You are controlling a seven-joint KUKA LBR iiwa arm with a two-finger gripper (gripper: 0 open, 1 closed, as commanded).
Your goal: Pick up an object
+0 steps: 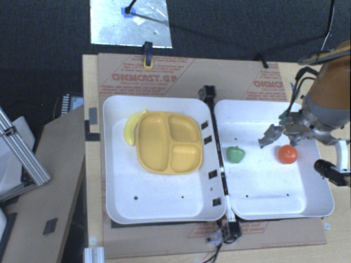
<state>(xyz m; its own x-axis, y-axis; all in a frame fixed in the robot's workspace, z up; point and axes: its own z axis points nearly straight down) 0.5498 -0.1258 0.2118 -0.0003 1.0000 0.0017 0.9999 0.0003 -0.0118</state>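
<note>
Nearest the lens I see the front lip of the left bin (164,215), a bare white floor with a few dark specks, and behind it the yellow divided plate (167,143) lying flat with a banana (130,129) tucked against its left edge. The black hinge strip (215,147) runs between this bin and the right bin (263,201).

My work is in the right bin. Two small things sit on its floor: a green pepper-like toy (235,154) close to the hinge side, and a red tomato-like toy (287,154) further right. They are well apart from each other, roughly level across the bin.

The gripper (272,136) hangs just above and between them, its grey fingers (267,138) pointing down and leftward from the wrist, and nothing sits between them. They look fairly narrow from here, but the slant of the view keeps me from being sure how wide the gap is, so I cannot tell.

I judge the red toy the closer candidate: it lies just below and to the right of the fingertips, almost under the wrist. The green one lies down and to the left, a longer reach. Both are roundish, with no long axis to line up with, so the coming move turns on centring over one.
</note>
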